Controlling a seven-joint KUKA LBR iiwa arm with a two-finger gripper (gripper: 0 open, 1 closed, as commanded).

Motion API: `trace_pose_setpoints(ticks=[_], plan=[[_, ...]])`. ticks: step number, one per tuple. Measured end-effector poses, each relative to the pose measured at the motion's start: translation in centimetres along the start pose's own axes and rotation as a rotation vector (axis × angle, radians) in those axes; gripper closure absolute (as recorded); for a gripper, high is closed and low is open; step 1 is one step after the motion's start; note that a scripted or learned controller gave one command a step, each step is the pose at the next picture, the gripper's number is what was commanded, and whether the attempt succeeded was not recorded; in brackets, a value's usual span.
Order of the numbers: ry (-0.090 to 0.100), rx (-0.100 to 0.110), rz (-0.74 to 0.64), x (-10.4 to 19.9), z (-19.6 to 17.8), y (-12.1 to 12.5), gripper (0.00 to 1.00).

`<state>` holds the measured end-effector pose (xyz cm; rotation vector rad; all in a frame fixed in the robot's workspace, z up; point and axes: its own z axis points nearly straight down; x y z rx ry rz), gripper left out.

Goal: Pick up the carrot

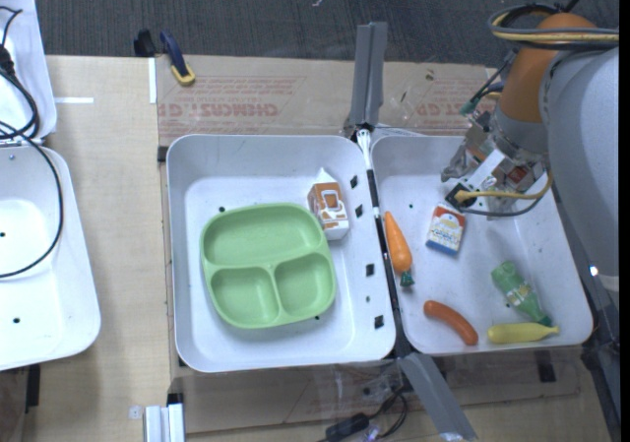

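The carrot (397, 245), orange with a small green top at its near end, lies in the right bin (561, 233), lengthwise along the bin's left wall. My gripper (480, 172) hangs over the far part of the same bin, to the right of the carrot and beyond it, well apart from it. Nothing is seen held in it.
A small blue and white carton (446, 230) lies between gripper and carrot. A red sausage (451, 321), a yellow banana (522, 333) and a green bottle (517, 290) lie near the right bin's front. The left bin (182, 233) holds a green divided plate (266, 265) and a small box (329, 209).
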<state>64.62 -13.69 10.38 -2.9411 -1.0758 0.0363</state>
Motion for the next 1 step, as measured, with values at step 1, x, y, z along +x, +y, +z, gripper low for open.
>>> trace_pose_setpoints(ticks=[1], plan=[[0.013, -0.014, -0.093, 2.02, 1.43, -1.50, 0.00]])
